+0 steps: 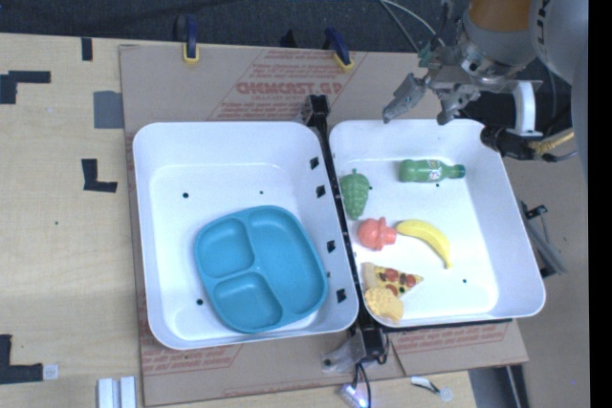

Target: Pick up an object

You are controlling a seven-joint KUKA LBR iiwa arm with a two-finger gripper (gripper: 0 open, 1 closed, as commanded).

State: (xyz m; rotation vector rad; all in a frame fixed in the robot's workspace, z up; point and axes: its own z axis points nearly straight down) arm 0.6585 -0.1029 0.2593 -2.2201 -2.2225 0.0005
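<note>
Claw [422, 110]: spread wide, nothing held, above right bin's [507, 205] 12 o'clock rim.
Green bottle [431, 171]: lying in right bin, toward 12 o'clock.
Banana [426, 239]: centre.
Blue plate [258, 268]: left bin [163, 205].

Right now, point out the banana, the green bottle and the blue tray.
banana [427, 239], camera view, middle of its curve.
green bottle [428, 171], camera view, mid-body.
blue tray [312, 255], camera view, right rim.

Even, bright overhead light; white bins [229, 162] slightly glary; soft shadows; focus perhaps a little soft.
</note>
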